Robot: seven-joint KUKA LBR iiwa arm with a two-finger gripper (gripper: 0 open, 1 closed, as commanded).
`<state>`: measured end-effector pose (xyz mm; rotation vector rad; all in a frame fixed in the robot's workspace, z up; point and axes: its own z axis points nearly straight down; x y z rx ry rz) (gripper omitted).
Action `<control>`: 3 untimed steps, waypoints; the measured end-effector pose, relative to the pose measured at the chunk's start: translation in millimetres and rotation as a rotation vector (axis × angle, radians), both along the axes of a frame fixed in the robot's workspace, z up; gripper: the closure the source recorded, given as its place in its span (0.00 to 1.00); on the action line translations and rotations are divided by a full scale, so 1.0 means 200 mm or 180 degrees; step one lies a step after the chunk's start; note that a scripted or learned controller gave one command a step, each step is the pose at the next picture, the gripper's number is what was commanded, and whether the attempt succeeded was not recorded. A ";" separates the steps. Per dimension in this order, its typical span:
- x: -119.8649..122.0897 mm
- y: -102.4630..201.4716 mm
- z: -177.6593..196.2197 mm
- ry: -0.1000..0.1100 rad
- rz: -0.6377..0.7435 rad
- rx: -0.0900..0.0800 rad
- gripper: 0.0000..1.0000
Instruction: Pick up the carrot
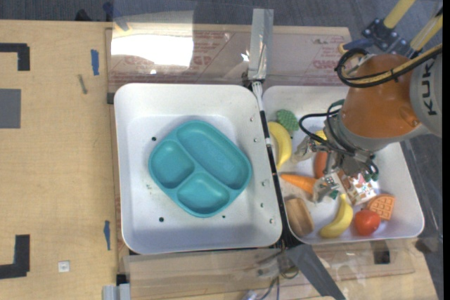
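Lying beside gripper (336,175): carrot (298,183)

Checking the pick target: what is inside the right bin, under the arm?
In the right bin, beneath the gripper: carrot, two bananas, tomato, waffle, bread roll. The arm covers whatever lies directly below it.

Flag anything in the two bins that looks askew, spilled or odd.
Nothing looks spilled or damaged. The teal divided plate sits skewed in the left bin, rotated off the bin's edges. In the right bin the toy food lies jumbled: the carrot lies between two bananas, close by the gripper.
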<state>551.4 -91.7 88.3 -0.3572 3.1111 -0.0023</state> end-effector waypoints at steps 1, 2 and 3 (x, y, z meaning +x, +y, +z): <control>-0.02 -0.05 0.00 0.0014 -0.1521 0.0007 0.00; -0.01 -0.04 0.06 -0.0012 -0.1514 0.0013 1.00; -0.13 0.25 0.50 -0.0001 -0.2060 0.0024 1.00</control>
